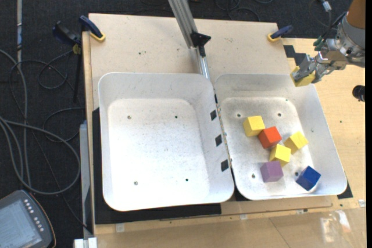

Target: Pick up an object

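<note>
Open left bin (154, 136), blocks (273, 148) crowding right

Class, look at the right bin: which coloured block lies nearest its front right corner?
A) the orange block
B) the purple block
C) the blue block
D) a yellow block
C: the blue block sits by the front right corner of the right bin, beyond the purple block.

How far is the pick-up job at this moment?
Done: the gripper is raised above the right bin's far corner, with a yellow block between its fingers. In hand: that block. Left: nothing evident; other blocks, such as the orange block, lie in the bin.
</note>
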`<state>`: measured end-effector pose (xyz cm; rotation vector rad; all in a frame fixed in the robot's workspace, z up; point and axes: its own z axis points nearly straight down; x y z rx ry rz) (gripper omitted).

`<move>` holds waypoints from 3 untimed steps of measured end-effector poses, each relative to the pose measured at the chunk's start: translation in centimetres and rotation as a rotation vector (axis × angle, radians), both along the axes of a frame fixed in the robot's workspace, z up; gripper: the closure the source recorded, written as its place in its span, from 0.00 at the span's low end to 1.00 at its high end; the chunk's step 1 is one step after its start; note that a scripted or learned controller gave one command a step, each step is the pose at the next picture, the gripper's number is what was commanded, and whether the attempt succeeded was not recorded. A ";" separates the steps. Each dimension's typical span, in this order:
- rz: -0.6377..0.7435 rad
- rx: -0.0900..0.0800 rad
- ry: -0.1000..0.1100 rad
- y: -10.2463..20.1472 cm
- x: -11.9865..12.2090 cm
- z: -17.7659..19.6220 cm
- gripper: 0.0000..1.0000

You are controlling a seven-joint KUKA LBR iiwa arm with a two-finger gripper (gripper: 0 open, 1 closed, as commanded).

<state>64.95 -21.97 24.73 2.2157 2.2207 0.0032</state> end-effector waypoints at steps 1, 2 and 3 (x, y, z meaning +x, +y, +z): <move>0.006 0.004 0.007 5.5 -0.4 -1.3 1.00; 0.006 0.005 0.007 11.5 -1.2 -2.2 1.00; 0.006 0.004 0.008 17.0 -2.0 -3.1 1.00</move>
